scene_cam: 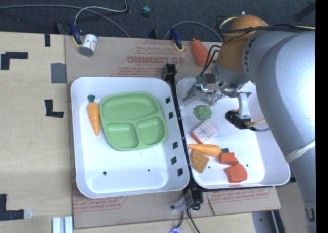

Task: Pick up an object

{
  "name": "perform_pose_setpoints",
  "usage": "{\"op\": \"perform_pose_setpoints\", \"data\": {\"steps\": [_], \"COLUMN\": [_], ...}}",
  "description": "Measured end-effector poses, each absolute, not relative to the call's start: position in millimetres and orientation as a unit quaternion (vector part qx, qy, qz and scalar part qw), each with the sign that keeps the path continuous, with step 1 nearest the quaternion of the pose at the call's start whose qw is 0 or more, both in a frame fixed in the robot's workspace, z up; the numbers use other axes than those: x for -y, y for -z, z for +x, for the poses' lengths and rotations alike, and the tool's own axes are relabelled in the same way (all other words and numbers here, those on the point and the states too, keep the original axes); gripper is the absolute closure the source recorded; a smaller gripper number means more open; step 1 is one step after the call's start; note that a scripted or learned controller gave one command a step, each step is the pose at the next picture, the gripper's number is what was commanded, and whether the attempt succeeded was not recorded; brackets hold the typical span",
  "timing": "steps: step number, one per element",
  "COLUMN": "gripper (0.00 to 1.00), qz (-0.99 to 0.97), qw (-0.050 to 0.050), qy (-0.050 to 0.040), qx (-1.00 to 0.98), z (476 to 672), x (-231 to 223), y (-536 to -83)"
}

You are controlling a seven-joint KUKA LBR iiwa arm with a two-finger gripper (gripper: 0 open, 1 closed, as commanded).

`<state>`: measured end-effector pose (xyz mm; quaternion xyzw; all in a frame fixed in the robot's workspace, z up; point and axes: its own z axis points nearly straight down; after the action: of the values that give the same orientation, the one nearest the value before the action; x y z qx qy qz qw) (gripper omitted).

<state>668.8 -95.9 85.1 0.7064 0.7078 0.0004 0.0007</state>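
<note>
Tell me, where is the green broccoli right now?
The broccoli lies in the right bin, near its upper left, just below the gripper and above the pink wafer.

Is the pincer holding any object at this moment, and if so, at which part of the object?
Nothing is held. The pincer hangs above the right bin, with nothing between its fingers; the green broccoli piece lies just below it, apart.

Arm [292,88]: cut off at the right edge
Right bin [256,178]: far right corner hidden under the arm
Fingertips: too small to tell
</note>
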Motion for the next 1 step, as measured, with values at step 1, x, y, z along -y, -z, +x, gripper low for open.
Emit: {"op": "perform_pose_setpoints", "data": {"steps": [1], "gripper": [0.0], "qz": [0.707], "qw": [0.001], "qy": [0.0], "qx": [-0.708], "z": [640.3], "x": [102.2], "y": [-85.9]}}
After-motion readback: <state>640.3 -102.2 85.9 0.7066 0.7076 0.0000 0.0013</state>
